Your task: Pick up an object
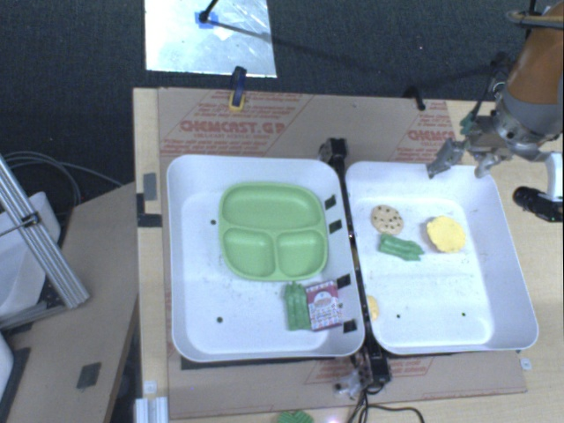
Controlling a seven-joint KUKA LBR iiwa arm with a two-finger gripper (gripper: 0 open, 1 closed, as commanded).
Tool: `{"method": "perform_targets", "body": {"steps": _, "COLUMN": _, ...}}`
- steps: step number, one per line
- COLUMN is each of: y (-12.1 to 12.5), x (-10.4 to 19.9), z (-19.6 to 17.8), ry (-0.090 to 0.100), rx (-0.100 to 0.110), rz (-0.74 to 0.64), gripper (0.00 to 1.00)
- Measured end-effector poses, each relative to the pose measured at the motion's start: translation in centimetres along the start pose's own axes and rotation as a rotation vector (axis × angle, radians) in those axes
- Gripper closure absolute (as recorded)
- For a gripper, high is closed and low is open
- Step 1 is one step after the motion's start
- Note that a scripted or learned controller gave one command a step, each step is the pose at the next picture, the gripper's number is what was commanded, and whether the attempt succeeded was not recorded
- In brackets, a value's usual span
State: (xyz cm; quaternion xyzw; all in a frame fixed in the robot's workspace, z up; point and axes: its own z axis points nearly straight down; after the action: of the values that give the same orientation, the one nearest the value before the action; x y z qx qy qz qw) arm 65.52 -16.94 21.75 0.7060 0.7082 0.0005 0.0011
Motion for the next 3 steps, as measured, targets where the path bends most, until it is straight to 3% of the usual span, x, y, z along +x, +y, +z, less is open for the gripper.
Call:
{"method": "perform_targets", "body": {"steps": 1, "y": -6.5, "x": -4.0, "z": 2.1, "ry": 0.000, "rx": 0.006, "rz": 0.007, "gripper": 0.00}}
{"method": "perform_targets", "body": {"steps": 2, "y": -4.7, "x": -3.6, "z": 11.3, "ry": 0.002, "rx": 0.006, "rz": -0.002, "gripper": 0.00}}
{"method": "perform_targets", "body": {"steps": 3, "y": -7.3, "x": -2.2, "z": 1.2, "ry": -0.001, "rx": -0.005, "rz": 0.000, "gripper": 0.00}}
